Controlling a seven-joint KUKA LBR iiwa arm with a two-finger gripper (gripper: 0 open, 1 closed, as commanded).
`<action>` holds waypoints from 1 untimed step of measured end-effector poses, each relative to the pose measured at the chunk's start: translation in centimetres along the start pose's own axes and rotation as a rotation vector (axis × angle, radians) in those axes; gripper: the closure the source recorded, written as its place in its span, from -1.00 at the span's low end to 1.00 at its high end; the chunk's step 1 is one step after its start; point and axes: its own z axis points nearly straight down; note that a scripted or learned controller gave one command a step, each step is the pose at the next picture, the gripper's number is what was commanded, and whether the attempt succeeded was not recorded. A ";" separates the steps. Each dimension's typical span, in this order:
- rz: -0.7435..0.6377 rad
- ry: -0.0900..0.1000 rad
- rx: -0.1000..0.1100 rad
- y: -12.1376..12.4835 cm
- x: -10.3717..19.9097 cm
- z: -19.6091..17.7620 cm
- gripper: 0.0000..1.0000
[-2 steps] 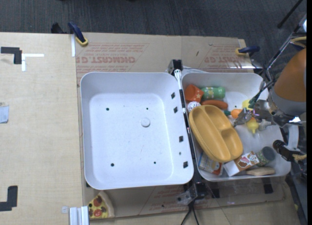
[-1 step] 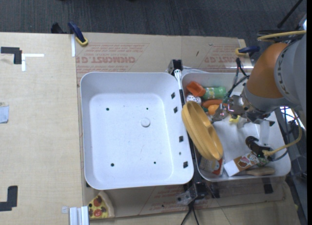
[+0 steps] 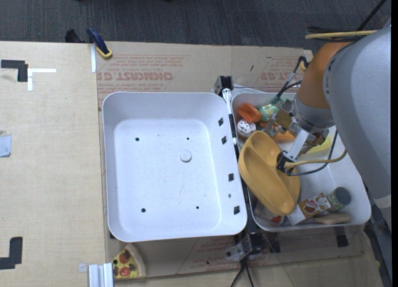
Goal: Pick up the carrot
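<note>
Two mirrored cardboard (image 3: 143, 71) prints, unreadable; pincer (image 3: 288, 131) state hidden, low in right bin (image 3: 354, 177).

Two white bins sit side by side on the worktop (image 3: 50, 174): the left bin (image 3: 118, 217) shows its bare floor with a small round disc (image 3: 185, 156) at centre, and the right bin (image 3: 357, 198) is crowded. The grey arm (image 3: 367, 93) with its orange band (image 3: 314, 80) leans in from the right, its wrist low over the right bin's far half. A yellow bowl (image 3: 267, 170) lies tilted against the dividing wall. Behind it, an orange carrot-like piece (image 3: 249, 112) sits beside a white ball (image 3: 246, 127). A toy pizza slice (image 3: 127, 264) lies on the cardboard (image 3: 143, 71) near the front edge.
</note>
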 end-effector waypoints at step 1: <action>0.161 0.003 -0.003 -1.6 -2.7 -0.1 -1.00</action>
